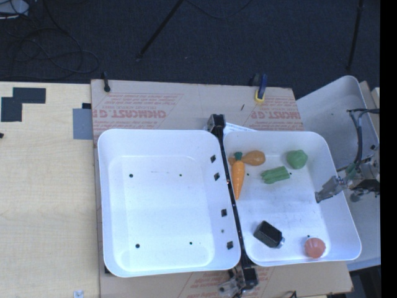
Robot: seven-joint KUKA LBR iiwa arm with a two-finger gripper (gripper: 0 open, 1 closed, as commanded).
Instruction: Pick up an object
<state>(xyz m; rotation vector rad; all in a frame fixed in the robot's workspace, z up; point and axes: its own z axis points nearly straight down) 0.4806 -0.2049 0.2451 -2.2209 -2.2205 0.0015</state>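
Observation:
The right white bin (pixel 291 211) holds several objects. An orange carrot (pixel 237 179) lies along its left wall, with an orange-yellow piece (pixel 254 158) just right of its top. A long green piece (pixel 275 175) and a rounded green piece (pixel 297 159) sit toward the back. A black block (pixel 268 234) rests near the front, and a reddish ball (pixel 314 247) is in the front right corner. My gripper (pixel 327 192) hangs at the bin's right rim, apart from all of them, with nothing seen in it.
The left white bin (pixel 161 210) stands beside the right one, with a black divider strip (pixel 226 185) between them. Both rest on a cardboard sheet (pixel 155 107) held by clamps at the back. A pale wooden bench top (pixel 43 197) extends left.

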